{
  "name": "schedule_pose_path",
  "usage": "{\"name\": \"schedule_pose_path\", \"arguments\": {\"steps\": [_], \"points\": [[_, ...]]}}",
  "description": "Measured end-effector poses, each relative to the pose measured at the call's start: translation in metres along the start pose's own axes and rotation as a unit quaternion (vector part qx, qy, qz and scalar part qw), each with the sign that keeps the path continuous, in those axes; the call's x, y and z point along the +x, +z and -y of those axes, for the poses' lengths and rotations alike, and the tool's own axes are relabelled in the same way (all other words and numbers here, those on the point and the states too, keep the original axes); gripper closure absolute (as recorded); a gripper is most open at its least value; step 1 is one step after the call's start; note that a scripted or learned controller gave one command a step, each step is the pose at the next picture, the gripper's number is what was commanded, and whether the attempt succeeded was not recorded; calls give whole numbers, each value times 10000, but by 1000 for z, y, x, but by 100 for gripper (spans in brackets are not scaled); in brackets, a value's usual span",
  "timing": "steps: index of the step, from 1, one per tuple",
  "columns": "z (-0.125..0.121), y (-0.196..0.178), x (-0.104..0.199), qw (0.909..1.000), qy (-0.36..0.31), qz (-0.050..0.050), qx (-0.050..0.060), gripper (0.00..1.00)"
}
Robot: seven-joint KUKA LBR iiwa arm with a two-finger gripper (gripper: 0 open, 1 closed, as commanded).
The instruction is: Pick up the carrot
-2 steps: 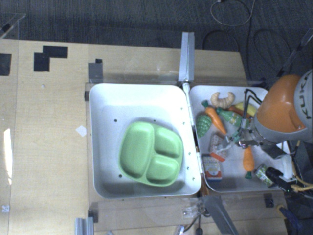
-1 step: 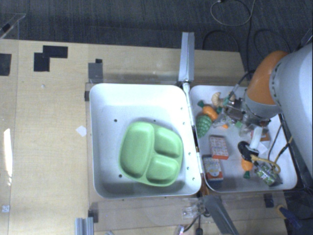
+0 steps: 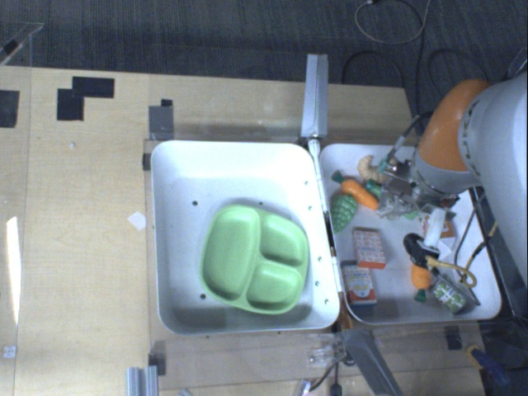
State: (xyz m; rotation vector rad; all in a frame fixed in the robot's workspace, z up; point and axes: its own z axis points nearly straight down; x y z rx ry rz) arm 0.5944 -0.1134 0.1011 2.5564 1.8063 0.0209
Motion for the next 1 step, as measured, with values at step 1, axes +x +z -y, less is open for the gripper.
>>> {"name": "schedule_pose_path", "arguments": {"steps": [1], "points": [[26,-76,22,9986,529,19,65,100]]}}
